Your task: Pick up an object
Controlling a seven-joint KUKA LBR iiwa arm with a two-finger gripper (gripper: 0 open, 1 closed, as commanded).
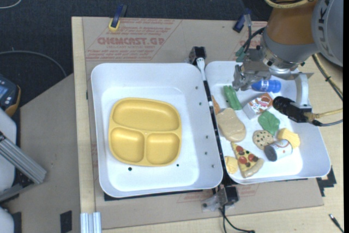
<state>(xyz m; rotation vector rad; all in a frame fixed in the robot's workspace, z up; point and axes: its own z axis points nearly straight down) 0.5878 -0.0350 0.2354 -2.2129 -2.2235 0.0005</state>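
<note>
The right bin [311, 163] holds several toy foods: a green pickle-like piece [232, 99], a tan bread slice [232, 125], a pizza slice [246, 160], a cookie [263, 138], a green leaf piece [269, 120], a yellow cheese wedge [289, 137], a red-and-white can [260, 103] and a blue bottle [269, 85]. My gripper [246, 80] hangs over the bin's back left part, just above the pickle and beside the blue bottle. The wrist hides its fingertips.
The left bin [103, 117] holds a yellow divided tray [145, 131]. A black camera or tool [292, 109] juts from the wrist over the right bin. Clamps [115, 19] sit at the bench's back edge. Cables trail at the right.
</note>
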